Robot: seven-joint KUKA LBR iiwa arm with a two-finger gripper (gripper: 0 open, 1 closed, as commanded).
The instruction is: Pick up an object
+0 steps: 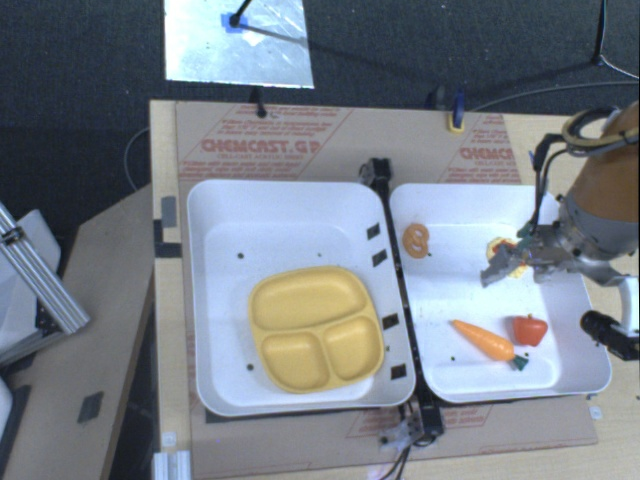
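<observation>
The right bin [570, 378] holds an orange carrot [484, 340] with a green tip near its front. A red pepper [529, 329] sits just right of the carrot. A small brown pretzel [416, 238] lies at the bin's back left, beside the divider. My gripper [500, 265] reaches in from the right and sits low over the back middle of this bin. A small yellow object [497, 245] peeks out at its far side, partly hidden by it. The gripper is above and apart from the carrot and the pepper.
In the left bin [215, 268] rests a yellow divided plate [315, 326]. Black clips [385, 258] line the wall between the two bins. The grey and orange arm [605, 193] covers the right bin's far right side. A cable [545, 183] loops beside the wrist.
</observation>
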